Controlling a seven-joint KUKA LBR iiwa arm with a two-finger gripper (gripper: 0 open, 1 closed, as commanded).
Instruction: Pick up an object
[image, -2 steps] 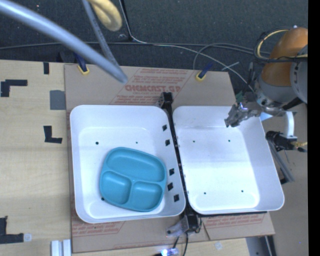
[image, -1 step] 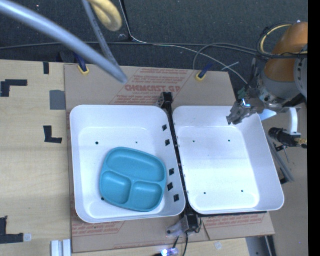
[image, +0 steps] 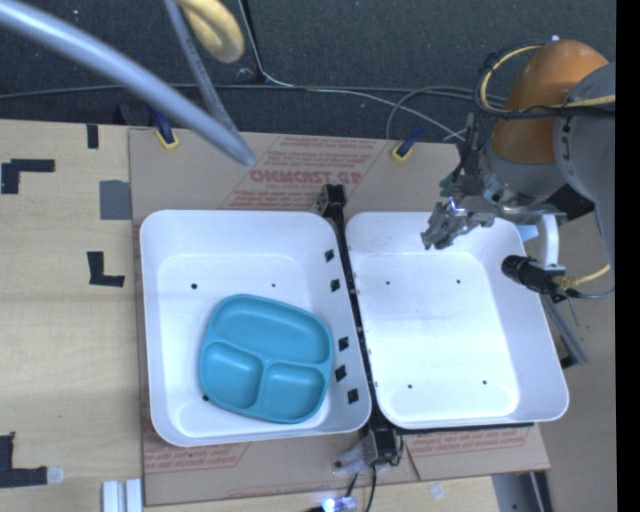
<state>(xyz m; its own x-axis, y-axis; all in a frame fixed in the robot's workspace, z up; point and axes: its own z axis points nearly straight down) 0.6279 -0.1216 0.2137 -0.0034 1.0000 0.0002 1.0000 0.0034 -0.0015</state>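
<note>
Gripper (image: 440, 232) hangs over far edge of right bin (image: 540, 395), near its back rim. Fingers too small + dark to read; can't tell if spread or pressed together. Nothing visible between them. Grey arm w/ orange band (image: 545, 95) comes in from upper right. Black cable fitting (image: 530, 272) sits just beside right bin's right rim.

Blue divided plate (image: 266, 358), three compartments, lies flat in left bin (image: 160, 300), toward near side, well apart from gripper. Bins touch along black centre divider (image: 345, 300). Both sit on brown cardboard sheet (image: 300, 170) on wooden table (image: 60, 330), black tape marks (image: 100, 268) at left.
</note>
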